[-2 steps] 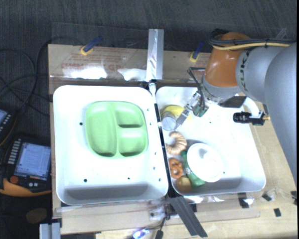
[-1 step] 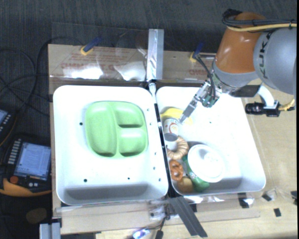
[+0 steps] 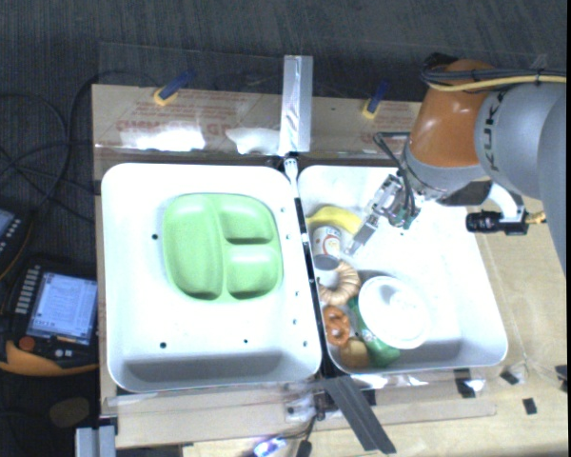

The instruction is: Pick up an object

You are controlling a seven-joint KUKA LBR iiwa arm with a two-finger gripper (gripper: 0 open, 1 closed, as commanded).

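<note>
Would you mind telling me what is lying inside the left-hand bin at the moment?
A green divided tray with three compartments lies inside the left bin, taking up much of its floor. Small dark spots dot the bare white floor around it. Whatever sits beneath the tray is covered.

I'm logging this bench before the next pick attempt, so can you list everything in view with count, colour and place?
bins: two, white, side by side on the bench
divided plate: one, green, in the left bin
banana: one, yellow, right bin, upper left
can: one, silvery, below the banana
pretzel: one, brown, right bin, left wall
container: one, green with white lid, right bin, lower middle
clamps: two, blue and yellow, back edge of the bench
handheld screens: two, dark, left of the bench
arm: one, grey and orange, from the right
gripper: one, over the right bin near the banana
</note>
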